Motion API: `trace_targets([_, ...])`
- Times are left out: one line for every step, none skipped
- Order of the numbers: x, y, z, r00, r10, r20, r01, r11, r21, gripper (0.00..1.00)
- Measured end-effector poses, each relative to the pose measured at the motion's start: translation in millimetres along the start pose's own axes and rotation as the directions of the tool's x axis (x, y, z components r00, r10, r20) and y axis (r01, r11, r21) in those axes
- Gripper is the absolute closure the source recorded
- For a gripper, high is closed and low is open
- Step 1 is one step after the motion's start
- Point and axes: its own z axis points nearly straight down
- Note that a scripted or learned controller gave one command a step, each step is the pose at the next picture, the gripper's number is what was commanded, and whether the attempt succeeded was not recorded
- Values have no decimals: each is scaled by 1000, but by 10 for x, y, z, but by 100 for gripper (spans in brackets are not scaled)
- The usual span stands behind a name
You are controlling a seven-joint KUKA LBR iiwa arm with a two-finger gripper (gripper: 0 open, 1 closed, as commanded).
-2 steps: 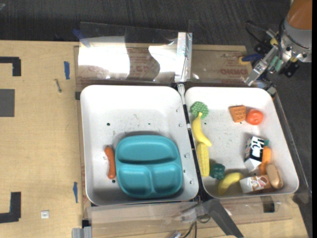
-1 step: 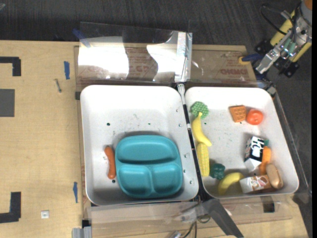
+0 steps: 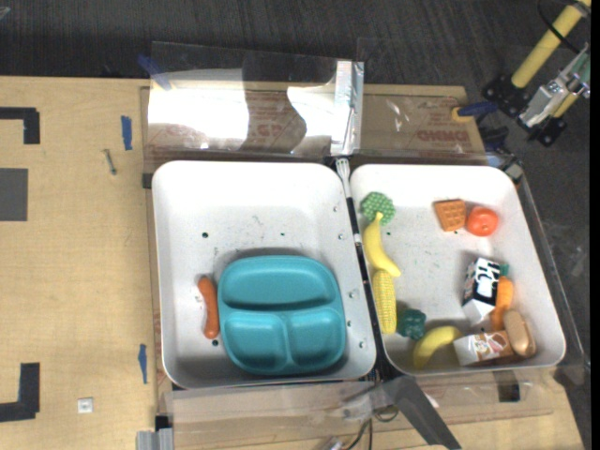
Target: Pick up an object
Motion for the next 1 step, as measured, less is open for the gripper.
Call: trace_targets([-186, -95, -233, 997, 77, 1, -77, 997, -1, 100])
